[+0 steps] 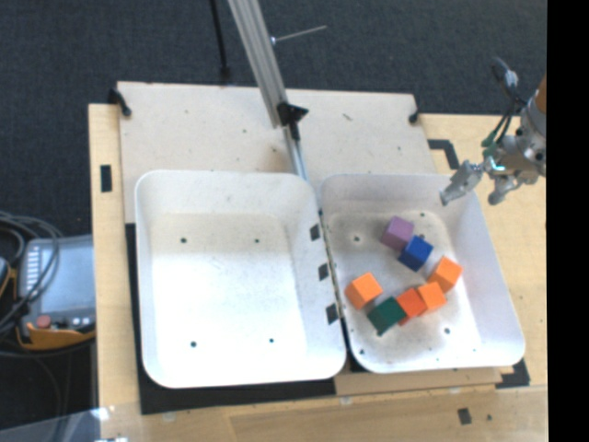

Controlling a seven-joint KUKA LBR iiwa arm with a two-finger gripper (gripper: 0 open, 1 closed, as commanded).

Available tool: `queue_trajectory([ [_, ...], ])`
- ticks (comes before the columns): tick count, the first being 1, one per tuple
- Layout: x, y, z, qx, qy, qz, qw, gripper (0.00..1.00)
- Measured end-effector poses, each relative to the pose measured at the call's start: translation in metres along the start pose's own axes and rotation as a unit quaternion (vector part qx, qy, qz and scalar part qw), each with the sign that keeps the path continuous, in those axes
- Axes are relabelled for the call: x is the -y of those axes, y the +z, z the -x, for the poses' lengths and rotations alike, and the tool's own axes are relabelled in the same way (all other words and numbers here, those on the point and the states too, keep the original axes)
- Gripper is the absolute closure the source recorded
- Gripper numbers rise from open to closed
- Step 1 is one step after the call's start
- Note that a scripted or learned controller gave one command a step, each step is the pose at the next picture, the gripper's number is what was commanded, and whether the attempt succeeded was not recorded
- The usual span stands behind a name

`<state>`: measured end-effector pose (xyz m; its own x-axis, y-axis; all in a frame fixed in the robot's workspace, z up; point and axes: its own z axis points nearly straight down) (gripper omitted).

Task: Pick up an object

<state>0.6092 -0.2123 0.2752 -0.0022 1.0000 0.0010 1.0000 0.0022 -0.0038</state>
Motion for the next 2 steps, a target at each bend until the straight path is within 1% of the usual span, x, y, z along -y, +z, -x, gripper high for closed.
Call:
queue_trajectory([
  [1, -0.001, -0.003, 0.001, 0.002, -0.001, 0.002, 1.0000, 0.00],
  [2, -0.003, 0.039, 0.003, 0.002, 0.001, 0.000, 1.0000, 0.00],
])
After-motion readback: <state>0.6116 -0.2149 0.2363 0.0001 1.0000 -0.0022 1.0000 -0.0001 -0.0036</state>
